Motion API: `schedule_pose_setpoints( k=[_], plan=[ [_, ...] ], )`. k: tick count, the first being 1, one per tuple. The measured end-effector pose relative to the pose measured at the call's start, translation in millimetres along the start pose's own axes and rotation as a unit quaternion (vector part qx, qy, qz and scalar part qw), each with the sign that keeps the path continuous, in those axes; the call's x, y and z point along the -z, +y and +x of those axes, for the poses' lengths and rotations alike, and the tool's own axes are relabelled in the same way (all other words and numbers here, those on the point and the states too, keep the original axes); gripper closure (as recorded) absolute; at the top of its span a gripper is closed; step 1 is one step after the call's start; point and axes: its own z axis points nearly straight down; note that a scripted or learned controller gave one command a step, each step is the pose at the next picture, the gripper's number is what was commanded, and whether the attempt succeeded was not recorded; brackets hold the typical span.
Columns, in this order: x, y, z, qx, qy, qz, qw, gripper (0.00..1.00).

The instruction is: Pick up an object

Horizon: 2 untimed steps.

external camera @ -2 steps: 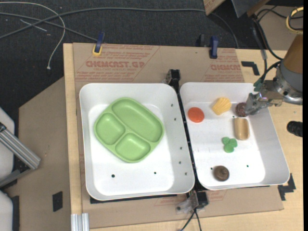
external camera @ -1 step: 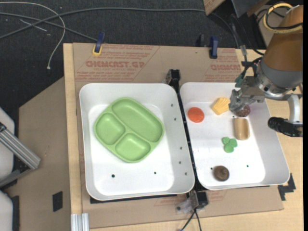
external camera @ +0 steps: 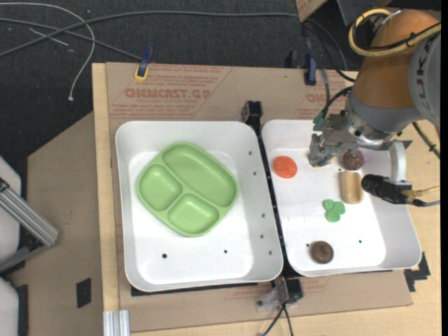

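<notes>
- Camera view: the two-finger gripper (external camera: 319, 156) hangs low in the right white bin (external camera: 392, 257), just beside the flat orange disc (external camera: 284, 166), the nearest pick. To do it well, it should centre over the disc before descending.
- Whether it holds anything cannot be told.
- The green divided plate (external camera: 187, 188) lies in the left bin.

the arm (external camera: 392, 61) is cut off by the right and top edges, so its base is out of sight. its wrist covers part of the right bin (external camera: 371, 257) and hides the upper edge of a small dark reddish round object (external camera: 353, 161). the jaws' tips (external camera: 318, 156) are too dark and small to tell their state.
</notes>
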Motion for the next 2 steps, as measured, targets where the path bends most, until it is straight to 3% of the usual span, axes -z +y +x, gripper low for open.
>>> schedule_pose_setpoints(
  k=[2],
  plan=[
    [-16.6, 5.1, 106.7, 0.0, 0.0, -0.001, 1.0, 1.0]
  ],
)
